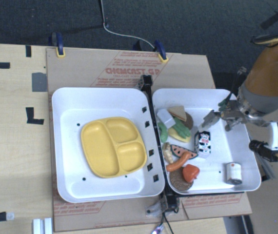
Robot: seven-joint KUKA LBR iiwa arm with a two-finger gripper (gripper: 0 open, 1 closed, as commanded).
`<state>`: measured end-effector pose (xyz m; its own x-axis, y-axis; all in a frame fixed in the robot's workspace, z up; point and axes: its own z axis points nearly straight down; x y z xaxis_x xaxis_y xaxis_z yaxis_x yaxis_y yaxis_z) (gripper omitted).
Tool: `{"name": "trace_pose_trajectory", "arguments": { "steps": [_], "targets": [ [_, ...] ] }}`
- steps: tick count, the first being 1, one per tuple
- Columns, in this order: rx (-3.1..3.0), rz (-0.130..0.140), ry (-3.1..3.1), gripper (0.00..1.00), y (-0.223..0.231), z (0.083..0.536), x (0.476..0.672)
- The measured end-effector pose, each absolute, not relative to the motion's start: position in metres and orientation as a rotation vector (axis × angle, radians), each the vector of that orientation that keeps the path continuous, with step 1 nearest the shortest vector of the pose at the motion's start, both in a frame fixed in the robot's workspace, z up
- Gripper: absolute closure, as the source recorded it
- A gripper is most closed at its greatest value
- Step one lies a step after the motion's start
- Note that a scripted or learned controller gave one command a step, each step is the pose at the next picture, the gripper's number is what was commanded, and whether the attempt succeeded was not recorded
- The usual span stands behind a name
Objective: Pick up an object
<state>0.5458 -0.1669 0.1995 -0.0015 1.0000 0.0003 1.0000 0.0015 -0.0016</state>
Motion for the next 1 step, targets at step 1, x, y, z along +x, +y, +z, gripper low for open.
{"name": "trace_pose_trajectory", "arguments": {
  "steps": [1],
  "targets": [
    [-2.216, 0.008, -2.216, 0.0, -0.1788, 0.0947, 0.5509]
  ]
}}
